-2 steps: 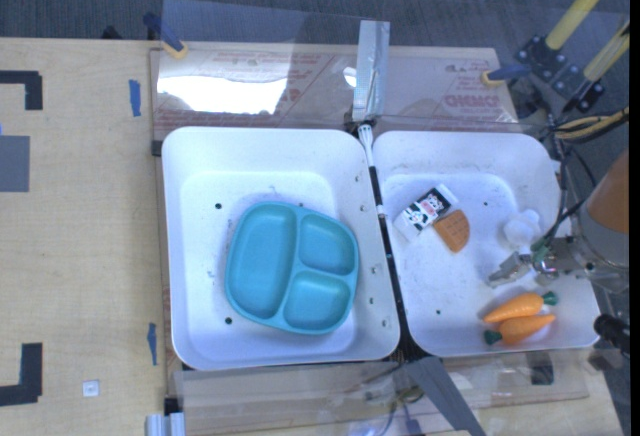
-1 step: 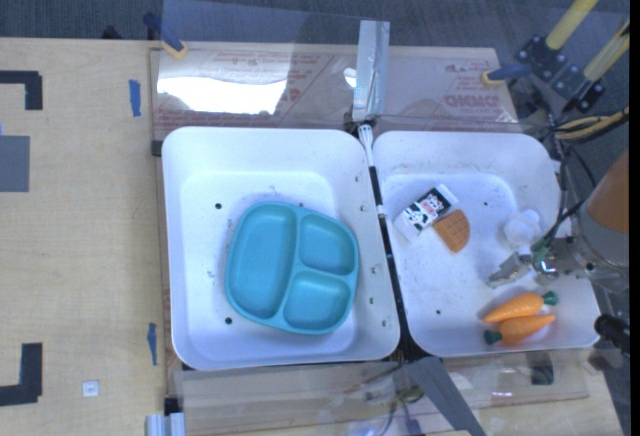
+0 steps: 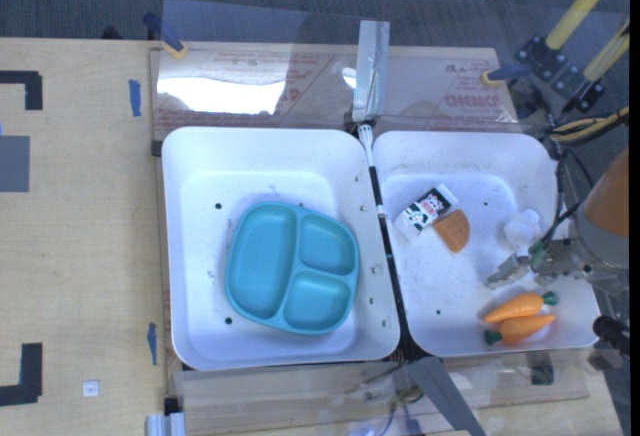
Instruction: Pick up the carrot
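An orange carrot [image 3: 514,308] with a green top lies near the front right corner of the right bin [image 3: 440,324]. A second orange carrot-like piece [image 3: 524,327] lies right below it, touching it, with its green end pointing left. My gripper [image 3: 508,270] reaches in from the right and hangs just beyond the carrot, a little up the view from it. Nothing shows in its grasp. The arm's orange band [image 3: 612,204] is at the right edge.
The right bin also holds a small black-and-white carton [image 3: 426,209], a brown wedge [image 3: 453,231] and a whitish object [image 3: 522,226] near the gripper. A teal divided plate [image 3: 292,267] lies in the left bin [image 3: 190,174]. Cables and clamps [image 3: 560,74] crowd the far right.
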You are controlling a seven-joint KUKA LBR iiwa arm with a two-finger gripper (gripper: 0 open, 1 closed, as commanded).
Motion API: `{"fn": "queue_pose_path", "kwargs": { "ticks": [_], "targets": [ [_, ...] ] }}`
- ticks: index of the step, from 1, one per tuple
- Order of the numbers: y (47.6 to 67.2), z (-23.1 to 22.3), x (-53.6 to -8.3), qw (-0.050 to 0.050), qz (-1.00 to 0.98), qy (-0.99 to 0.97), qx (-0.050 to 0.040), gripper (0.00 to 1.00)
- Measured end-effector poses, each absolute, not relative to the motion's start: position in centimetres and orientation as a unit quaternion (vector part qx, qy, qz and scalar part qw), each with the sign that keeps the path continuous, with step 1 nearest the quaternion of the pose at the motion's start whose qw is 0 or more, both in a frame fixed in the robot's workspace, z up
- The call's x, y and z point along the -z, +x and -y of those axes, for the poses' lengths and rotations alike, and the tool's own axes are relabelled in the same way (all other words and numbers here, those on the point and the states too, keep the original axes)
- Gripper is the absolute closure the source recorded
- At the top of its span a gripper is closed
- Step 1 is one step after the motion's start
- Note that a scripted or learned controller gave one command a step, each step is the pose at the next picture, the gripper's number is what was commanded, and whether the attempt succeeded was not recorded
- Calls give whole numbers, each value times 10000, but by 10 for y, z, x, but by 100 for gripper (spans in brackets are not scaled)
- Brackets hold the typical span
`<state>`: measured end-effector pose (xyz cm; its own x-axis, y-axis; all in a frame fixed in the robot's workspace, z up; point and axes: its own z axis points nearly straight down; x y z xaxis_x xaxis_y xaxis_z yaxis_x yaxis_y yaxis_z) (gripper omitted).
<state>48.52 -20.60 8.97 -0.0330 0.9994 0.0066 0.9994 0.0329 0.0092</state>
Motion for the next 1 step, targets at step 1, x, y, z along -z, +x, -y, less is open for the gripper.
{"fn": "queue_pose_path", "kwargs": {
  "ticks": [1],
  "targets": [
    [521,172,-87,35,-5947,8039,-23,0]
  ]
}}
